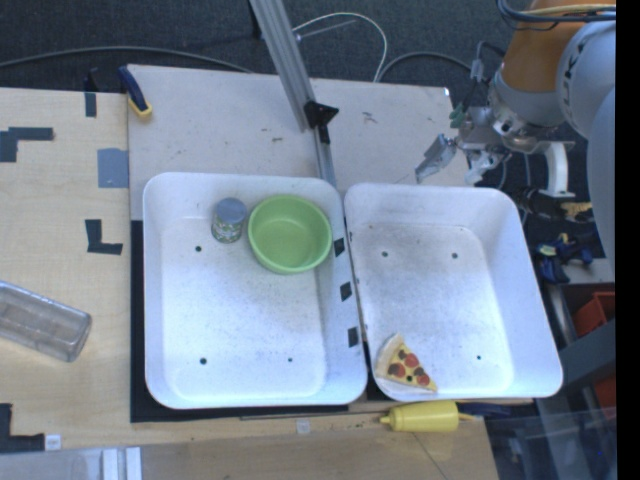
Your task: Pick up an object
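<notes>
My gripper (455,165) hangs over the far rim of the right bin (520,268), near its back right corner. It is open and nothing sits between its fingers. A toy pizza slice (404,363) lies in the right bin's near left corner, far from the gripper. The left bin (160,298) holds a green bowl (290,233) at the back, with a small grey can (229,220) standing just to its left.
A yellow squeeze bottle (425,416) lies on the bench in front of the right bin. A clear plastic cylinder (40,323) lies left of the bins. A slanted metal pole (290,58) rises behind the bins, and cables trail across the back.
</notes>
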Robot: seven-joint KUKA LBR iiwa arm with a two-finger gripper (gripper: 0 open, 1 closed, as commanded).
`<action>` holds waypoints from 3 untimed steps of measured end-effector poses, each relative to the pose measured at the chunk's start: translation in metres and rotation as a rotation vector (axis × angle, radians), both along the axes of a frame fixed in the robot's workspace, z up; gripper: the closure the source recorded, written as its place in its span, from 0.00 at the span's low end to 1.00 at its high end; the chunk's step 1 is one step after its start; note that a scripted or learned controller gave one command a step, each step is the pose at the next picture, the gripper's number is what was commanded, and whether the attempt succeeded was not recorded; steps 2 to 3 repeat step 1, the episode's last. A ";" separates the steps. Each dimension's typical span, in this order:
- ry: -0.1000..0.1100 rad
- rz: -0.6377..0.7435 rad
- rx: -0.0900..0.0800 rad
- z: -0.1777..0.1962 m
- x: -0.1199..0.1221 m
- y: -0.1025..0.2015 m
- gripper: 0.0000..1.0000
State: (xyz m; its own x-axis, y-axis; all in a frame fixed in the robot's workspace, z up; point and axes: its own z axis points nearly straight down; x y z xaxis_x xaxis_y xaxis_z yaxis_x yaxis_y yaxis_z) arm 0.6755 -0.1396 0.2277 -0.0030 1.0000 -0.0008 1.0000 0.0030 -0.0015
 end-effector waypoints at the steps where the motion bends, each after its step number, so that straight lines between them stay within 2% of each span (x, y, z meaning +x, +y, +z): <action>1: 0.000 0.000 -0.001 0.000 0.000 0.000 0.00; 3: 0.000 0.000 -0.001 0.000 0.000 0.000 0.00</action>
